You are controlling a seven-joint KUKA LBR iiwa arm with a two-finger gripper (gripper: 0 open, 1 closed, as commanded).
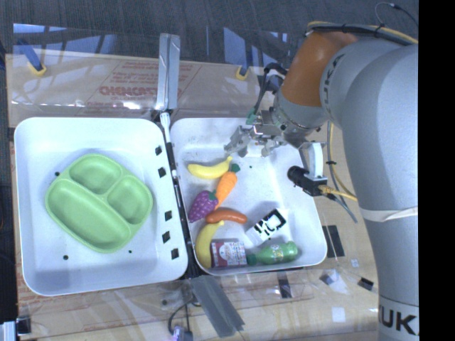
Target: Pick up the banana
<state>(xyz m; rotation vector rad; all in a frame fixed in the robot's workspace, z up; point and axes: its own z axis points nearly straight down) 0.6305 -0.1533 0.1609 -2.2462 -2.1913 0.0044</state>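
A yellow banana (208, 168) lies in the right bin (307, 215), near its left wall, with its tip pointing right toward a carrot. My gripper (250, 143) hangs over the bin's upper middle, just up and to the right of the banana. Its fingers are spread and nothing sits between them. A small gap separates the fingertips from the banana's right end.
Below the banana lie an orange carrot (226, 186), purple grapes (202, 206), a red-orange sausage (226, 217), a yellow fruit (204, 241), a red can (229, 253), a green bottle (276, 252) and a black-white block (269, 224). The left bin holds a green divided plate (99, 201).
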